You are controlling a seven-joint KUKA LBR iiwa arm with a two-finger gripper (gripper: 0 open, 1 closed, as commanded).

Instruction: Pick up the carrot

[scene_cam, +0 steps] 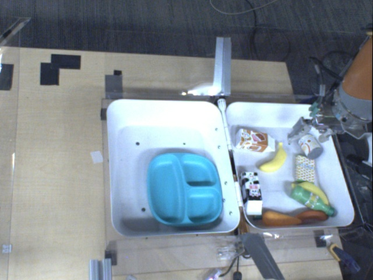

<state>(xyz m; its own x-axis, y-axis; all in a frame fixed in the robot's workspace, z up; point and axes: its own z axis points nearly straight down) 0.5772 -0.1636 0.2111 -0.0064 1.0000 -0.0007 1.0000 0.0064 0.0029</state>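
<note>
The carrot, orange with a darker right end, lies flat along the front wall of the right bin. My gripper hangs over the back right part of that bin, well behind the carrot. Its fingers stand open with nothing between them. A small grey can lies just below the fingertips.
Around the carrot are a cow-print carton at its left end and a green and yellow bottle just behind it. A banana, an orange-white carton and a patterned packet lie farther back. The left bin holds a blue divided plate.
</note>
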